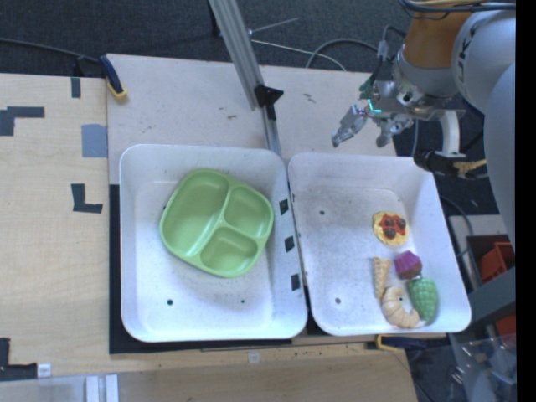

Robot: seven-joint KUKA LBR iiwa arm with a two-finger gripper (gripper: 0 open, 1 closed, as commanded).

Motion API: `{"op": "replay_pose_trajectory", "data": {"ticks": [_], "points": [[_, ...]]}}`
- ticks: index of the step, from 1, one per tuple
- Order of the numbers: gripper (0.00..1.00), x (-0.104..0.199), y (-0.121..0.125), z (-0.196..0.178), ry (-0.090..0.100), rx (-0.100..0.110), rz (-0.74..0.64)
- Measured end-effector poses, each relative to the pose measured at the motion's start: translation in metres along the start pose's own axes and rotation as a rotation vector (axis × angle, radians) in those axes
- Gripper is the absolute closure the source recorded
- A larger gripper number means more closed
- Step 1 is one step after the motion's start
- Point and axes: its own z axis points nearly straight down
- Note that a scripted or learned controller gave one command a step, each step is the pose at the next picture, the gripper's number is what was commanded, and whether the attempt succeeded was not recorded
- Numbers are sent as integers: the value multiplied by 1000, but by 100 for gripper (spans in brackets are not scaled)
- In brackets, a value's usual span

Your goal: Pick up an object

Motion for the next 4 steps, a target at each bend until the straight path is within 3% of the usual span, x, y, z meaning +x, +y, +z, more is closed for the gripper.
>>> {"op": "replay_pose_trajectory", "data": {"ticks": [2, 3, 4], "points": [[0, -5, -6, 120, 0, 6, 2], [0, -5, -8, 157, 0, 8, 1], [100, -4, -8, 147, 0, 7, 0]]}}
